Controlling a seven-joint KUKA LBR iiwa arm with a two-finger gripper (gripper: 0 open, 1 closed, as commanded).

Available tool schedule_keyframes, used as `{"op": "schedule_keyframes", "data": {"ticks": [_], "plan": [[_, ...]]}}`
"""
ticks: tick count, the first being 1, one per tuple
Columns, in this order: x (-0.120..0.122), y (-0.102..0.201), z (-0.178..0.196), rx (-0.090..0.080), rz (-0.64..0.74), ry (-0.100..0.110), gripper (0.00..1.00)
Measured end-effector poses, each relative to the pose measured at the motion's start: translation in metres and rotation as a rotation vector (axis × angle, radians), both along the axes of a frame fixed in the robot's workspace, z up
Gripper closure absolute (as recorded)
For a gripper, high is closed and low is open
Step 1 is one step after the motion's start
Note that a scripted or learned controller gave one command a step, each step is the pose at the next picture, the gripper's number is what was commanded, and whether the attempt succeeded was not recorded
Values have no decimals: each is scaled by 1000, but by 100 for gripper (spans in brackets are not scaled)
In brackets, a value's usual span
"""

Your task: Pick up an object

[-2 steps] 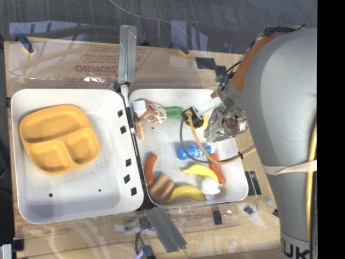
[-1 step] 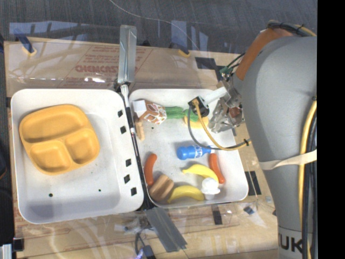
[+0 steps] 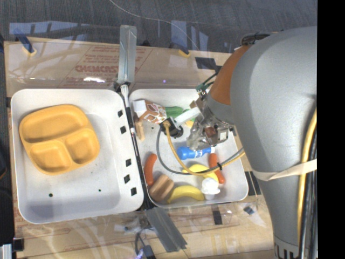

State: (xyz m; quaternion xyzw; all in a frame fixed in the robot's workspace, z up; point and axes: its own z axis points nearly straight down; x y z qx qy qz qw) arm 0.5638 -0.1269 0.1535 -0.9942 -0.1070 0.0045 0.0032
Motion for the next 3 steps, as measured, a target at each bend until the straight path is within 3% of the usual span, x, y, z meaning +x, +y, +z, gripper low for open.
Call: {"op": "schedule_keyframes", "data": {"ticks": [1, 2, 3], "plan": [[-23, -15, 27, -1, -6, -1, 100], [-45, -17, 28, -2, -4, 0, 100], [-75, -14, 3, 0, 137, -1, 100]]}}
